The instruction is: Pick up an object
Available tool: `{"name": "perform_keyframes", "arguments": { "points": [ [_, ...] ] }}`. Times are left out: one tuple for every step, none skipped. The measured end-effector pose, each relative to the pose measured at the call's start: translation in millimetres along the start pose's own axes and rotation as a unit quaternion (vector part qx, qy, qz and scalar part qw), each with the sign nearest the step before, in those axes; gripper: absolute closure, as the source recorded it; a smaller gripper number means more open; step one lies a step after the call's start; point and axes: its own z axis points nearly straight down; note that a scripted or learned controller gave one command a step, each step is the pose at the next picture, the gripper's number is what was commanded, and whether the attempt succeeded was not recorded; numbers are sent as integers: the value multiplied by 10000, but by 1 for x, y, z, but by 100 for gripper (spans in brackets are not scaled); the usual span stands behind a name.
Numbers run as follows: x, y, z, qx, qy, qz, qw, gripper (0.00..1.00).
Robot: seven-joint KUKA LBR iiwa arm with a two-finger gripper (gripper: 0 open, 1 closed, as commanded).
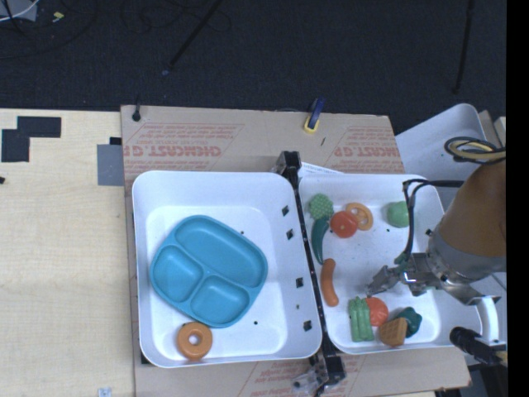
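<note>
Metal two-finger gripper [388, 280], jaws parted and holding nothing, poised over the right white plastic bin [374, 195], grey arm with orange band [479, 217] reaching in from the right. Just below the jaws, round red-orange toy [378, 309] beside ribbed green block [359, 320]; orange sausage-shaped toy [329, 282] near, to the left.

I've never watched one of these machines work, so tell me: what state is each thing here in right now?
Blue three-compartment plastic tray: flat in the left white bin, nothing in it.
Tan ring-shaped toy doughnut: flat beside the tray.
Orange toy sausage: loose in the right white bin.
Red toy tomato: loose, untouched.
Two-finger gripper: low over the right bin, holding nothing.
</note>
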Motion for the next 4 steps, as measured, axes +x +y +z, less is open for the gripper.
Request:
{"name": "perform_keyframes", "arguments": {
  "points": [
    [1, 1, 52, -37, -7, 3, 10000, 0],
    [0, 0, 40, -28, -6, 27, 10000, 100],
    [7, -2, -4, -38, -11, -3, 10000, 100],
    [-1, -2, -62, -45, -17, -4, 10000, 100]
  ]
}}
